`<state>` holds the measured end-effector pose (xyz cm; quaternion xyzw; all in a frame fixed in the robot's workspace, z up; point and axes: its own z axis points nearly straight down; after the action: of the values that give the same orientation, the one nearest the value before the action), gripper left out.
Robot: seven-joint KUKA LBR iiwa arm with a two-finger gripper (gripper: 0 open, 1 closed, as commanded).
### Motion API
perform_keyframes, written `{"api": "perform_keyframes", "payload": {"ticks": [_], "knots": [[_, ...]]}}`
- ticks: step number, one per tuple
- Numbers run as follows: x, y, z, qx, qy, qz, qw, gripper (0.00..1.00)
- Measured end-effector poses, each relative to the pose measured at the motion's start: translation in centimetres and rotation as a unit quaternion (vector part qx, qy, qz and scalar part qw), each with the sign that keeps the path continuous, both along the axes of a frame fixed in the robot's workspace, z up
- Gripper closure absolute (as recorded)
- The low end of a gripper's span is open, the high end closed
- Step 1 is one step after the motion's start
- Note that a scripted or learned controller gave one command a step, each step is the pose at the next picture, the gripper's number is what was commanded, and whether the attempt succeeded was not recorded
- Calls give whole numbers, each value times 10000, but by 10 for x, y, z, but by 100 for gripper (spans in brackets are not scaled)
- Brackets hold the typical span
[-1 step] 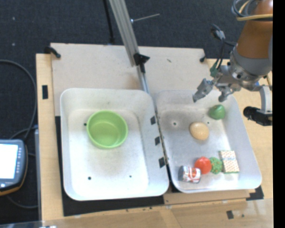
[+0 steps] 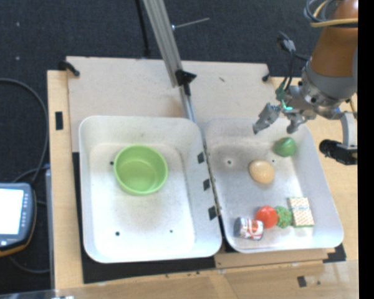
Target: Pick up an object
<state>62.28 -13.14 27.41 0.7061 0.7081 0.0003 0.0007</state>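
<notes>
Camera view: you've got two white bins side by side on the bench. The left bin (image 2: pixel 100 229) has a green bowl (image 2: pixel 141 169) sitting upright, a bit toward 10 o'clock from that bin's middle. The right bin (image 2: pixel 232 143) carries all the small stuff.

Your arm (image 2: pixel 332 48) comes in from 3 o'clock, orange band up top, grey wrist below. The gripper (image 2: pixel 279 120) hangs over the right bin's 1 o'clock corner. Its two fingers are spread apart, one toward 9 o'clock and one toward 3 o'clock, with nothing between them.

Candidate objects, all in the right bin:
- A small green round object (image 2: pixel 285 146), just at 5 o'clock from the gripper, near the right-hand finger. You can't tell if that finger touches it; it looks just apart.
- A tan egg-shaped object (image 2: pixel 261 171), at 7 o'clock from the green one, near the bin's middle.
- A red tomato-like object (image 2: pixel 267 216), toward the bin's 6 o'clock edge.
- A silver and red can (image 2: pixel 249 228) lying on its side, touching or just beside the red piece at its 8 o'clock.
- A small green leafy piece (image 2: pixel 283 217), just at 3 o'clock of the red one.
- A patterned box (image 2: pixel 300 211), right beside the leafy piece, near the bin's 4 o'clock rim.

A metal pole (image 2: pixel 165 36) slants up from between the bins toward 11 o'clock. A tablet-like screen (image 2: pixel 6 217) sits off the bench at 8 o'clock.
</notes>
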Motion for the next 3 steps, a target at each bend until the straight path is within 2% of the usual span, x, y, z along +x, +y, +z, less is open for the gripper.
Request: {"api": "perform_keyframes", "payload": {"ticks": [2, 3], "knots": [[-7, -14, -98, -8, 29, -22, 10000, 0], [-6, -8, -143, -6, 23, -20, 10000, 0]]}}
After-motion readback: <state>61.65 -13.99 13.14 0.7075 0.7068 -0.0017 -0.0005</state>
